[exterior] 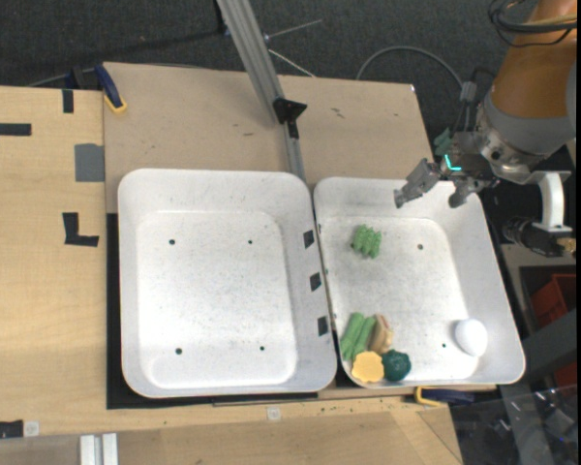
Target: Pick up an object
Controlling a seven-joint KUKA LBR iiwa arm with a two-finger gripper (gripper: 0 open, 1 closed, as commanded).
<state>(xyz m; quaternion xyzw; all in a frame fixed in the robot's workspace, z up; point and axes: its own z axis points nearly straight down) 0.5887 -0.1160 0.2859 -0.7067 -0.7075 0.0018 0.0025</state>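
I see hand (434, 190) spread, nothing held, over right bin (494, 289); green toy (366, 241) looks light, knobbly (pinch across narrow sides).

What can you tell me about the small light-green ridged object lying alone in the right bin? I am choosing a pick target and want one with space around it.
The small light-green ridged object looks like a soft or plastic toy, made of a few lumpy parallel ribs, matte in finish. It lies flat on the floor of the right white bin, in that bin's upper middle part, touching nothing but the bin. The other items are clustered far off at the bin's near edge. The two-finger gripper hangs up and right of it, apart from it.
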